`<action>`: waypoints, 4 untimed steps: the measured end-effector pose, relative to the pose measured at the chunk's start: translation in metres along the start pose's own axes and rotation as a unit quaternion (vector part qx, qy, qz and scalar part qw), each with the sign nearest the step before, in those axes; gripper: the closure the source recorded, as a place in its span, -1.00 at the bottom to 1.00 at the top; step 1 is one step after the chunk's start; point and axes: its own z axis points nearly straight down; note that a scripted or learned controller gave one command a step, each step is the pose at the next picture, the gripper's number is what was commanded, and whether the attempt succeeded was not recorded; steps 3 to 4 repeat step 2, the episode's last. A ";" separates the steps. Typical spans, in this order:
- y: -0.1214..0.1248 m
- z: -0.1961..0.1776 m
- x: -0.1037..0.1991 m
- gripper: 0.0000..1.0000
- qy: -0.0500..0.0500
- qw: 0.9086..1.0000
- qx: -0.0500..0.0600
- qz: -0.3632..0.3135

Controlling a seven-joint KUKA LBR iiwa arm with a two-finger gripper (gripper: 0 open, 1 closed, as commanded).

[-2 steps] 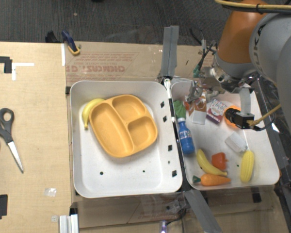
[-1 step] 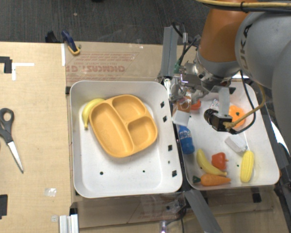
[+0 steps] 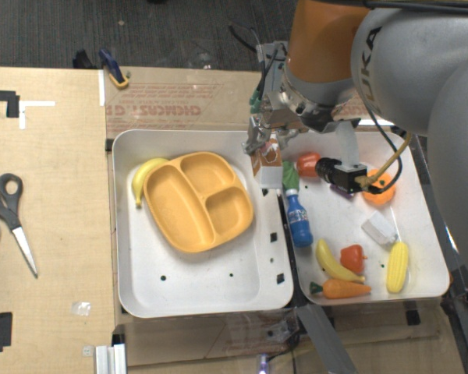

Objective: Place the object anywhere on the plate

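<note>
your arm [image 3: 390,45] hung over the counter [image 3: 47,209] and two white bins [image 3: 187,298]. the plate [image 3: 196,201] lay left, a banana [image 3: 143,178] touching it. your tool [image 3: 263,142], over the divider, gripped a small brown object [image 3: 270,156].

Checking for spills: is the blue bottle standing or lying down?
Lying down: the blue bottle rests lengthwise on the right bin's floor, green cap toward the back.

Wooden bench [image 3: 47,232] bears two white bins [image 3: 187,294], scissors [image 3: 12,209].

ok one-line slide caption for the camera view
Gripper poised over the bins' divider, divided yellow plate in left bin, blue bottle in the right.
</note>
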 end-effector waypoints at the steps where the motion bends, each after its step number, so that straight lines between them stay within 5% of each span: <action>1: 0.034 0.020 0.037 1.00 0.000 1.000 0.000 -0.019; 2: 0.034 0.020 0.036 -1.00 0.000 1.000 0.000 -0.018; 4: 0.034 0.020 0.036 -1.00 0.000 1.000 0.000 -0.018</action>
